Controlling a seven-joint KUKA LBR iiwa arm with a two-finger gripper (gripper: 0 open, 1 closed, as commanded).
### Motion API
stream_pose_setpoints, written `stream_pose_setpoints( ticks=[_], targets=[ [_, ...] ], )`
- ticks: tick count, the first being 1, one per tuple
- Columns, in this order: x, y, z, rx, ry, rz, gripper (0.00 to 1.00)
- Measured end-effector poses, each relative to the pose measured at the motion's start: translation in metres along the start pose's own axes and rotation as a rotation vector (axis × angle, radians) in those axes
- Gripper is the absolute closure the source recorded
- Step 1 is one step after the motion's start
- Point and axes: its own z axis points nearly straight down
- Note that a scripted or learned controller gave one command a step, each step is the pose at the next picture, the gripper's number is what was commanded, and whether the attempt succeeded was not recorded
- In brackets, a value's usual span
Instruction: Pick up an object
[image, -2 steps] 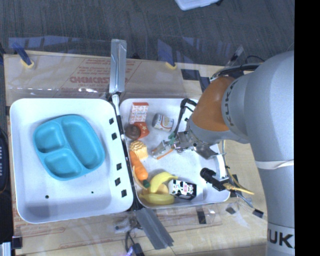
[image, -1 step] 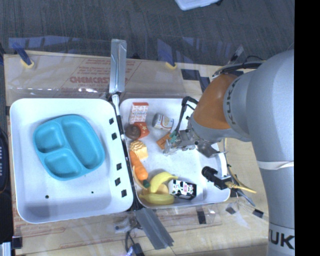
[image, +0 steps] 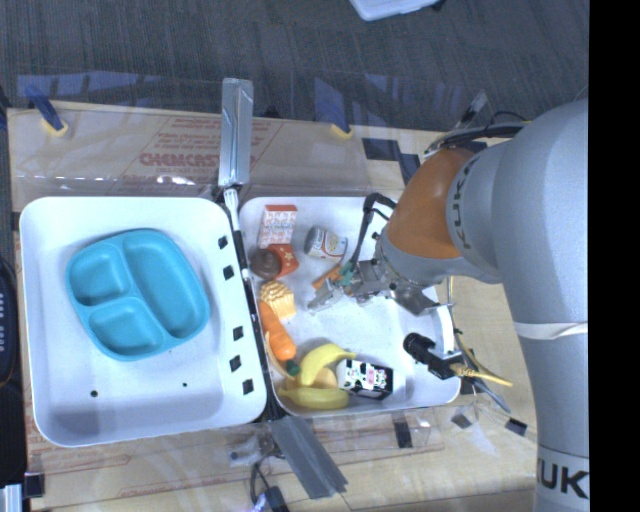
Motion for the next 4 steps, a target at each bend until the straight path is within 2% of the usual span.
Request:
stream_pose_setpoints(
  ticks=[1, 2, 3, 4],
  targets=[
    [-0.055, 0.048, 0.009, -0.002, -0.001, 0.019, 0.00],
    [-0.041, 0.080, -0.032, -0.005, -0.002, -0.118, 0.00],
    [-0.030, 0.056, 0.003, -0.012, -0.006, -0.134, 0.00],
    [-0.048, 0.047, 0.008, -0.005, -0.002, -0.026, 0.00]
  ],
)
